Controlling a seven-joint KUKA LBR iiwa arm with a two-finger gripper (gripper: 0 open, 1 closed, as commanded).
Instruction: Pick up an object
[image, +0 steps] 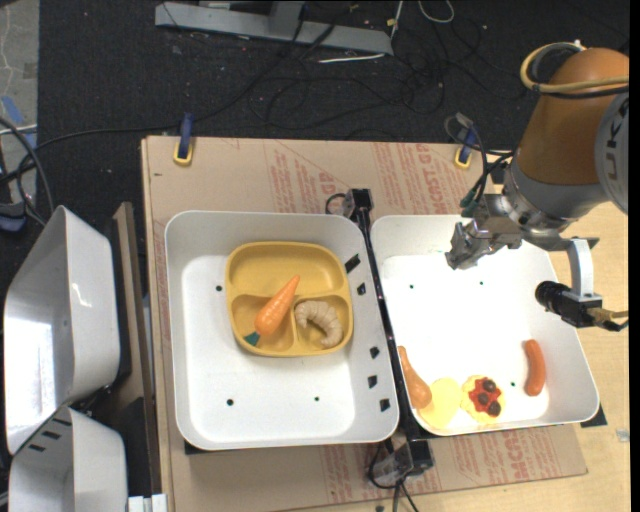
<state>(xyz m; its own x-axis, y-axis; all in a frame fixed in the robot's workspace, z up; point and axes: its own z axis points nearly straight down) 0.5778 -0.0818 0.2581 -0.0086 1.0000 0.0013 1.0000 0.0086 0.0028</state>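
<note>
The right bin's (440, 300) bare middle lies open beneath the tool (470, 245), grip state unclear, near its back rim.

Left bin (200, 400): yellow divided plate (240, 272) holding a carrot (276, 306) and a shrimp (321, 321)
Right bin (480, 320): sausage (536, 367), orange drumstick-shaped piece (414, 381), pale yellow round with dark berries (483, 396), all along the near edge
Gripper (468, 246): above the right bin's far side, nothing held

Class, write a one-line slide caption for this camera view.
Tool over the right bin; left bin holds a yellow divided plate with a carrot.
</note>
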